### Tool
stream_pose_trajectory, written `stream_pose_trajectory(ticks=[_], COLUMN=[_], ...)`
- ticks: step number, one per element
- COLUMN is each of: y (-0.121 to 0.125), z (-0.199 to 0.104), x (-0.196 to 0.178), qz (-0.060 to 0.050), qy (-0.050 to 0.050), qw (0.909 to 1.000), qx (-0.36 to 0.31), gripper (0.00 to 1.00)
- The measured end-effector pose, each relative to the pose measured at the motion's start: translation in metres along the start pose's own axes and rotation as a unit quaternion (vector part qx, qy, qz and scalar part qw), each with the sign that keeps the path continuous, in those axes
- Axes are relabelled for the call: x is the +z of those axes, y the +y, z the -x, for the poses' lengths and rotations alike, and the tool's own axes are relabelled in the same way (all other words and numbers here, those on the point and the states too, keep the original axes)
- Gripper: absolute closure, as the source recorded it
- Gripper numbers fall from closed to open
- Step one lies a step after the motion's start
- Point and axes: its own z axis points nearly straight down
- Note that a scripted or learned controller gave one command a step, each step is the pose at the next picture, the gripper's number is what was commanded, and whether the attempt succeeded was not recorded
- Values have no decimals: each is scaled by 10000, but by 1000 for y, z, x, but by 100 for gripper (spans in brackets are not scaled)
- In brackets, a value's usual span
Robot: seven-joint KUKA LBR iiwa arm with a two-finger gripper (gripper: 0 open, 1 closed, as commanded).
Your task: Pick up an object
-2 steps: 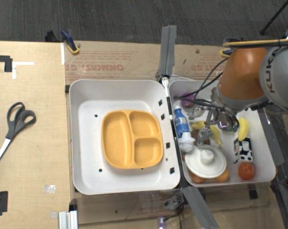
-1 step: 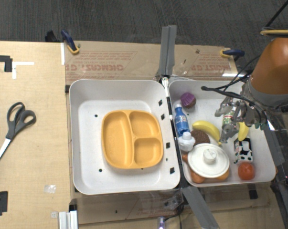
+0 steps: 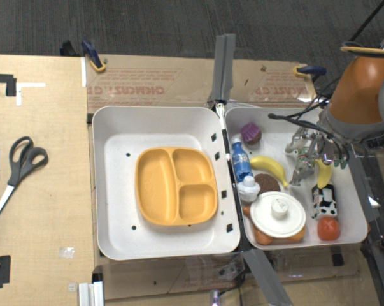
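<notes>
1. We see the gripper (image 3: 304,164) low over the right bin (image 3: 357,199), and we cannot tell its state from this angle.
2. Just beside it toward the left bin lies a banana (image 3: 269,168); a second small yellow piece (image 3: 324,172) sits on its other side, touching or nearly so.
3. Nearer the front of the right bin than the gripper stand a black-and-white cow figure (image 3: 325,202) and a red tomato (image 3: 328,228).
4. A white lidded pot (image 3: 278,214) fills the right bin's front left, with a blue bottle (image 3: 241,161) along its left wall; its label is unreadable.
5. A purple item (image 3: 250,133) rests at the right bin's back left.
6. The left bin (image 3: 109,171) holds a yellow divided plate (image 3: 176,186).
7. Behind the right bin, cardboard (image 3: 147,85) carries upside-down print that we cannot read reliably.
</notes>
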Motion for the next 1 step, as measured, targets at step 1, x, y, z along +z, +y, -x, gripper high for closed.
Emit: stream_pose_trajectory(ticks=[1], y=[-38], z=[-15], x=[-2], qz=[-1], qy=[-8], qw=[9991], qx=[419], gripper=[0])
